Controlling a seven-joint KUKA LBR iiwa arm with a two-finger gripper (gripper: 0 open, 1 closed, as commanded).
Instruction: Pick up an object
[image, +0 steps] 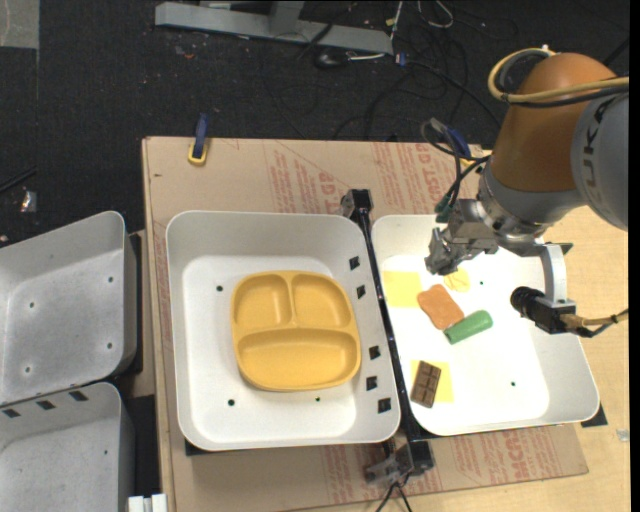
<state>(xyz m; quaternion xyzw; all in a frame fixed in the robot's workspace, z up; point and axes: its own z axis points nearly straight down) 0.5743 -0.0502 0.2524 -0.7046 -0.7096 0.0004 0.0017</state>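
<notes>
Gripper (447, 255) hangs over my right bin (570, 395), near its upper left; I cannot tell its state. Just below it lie an orange block (439, 306) and, touching that, a green cylinder (468, 327). Nearer me sits a brown chocolate bar (427, 383). My left bin (190, 400) holds a yellow divided plate (296, 331).

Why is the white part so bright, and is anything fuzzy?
Camera view: the right bin glares bright white under the light; the yellow tray in the left bin looks sharp; the pincer is slightly blurred and casts a soft shadow beside the orange piece.
</notes>
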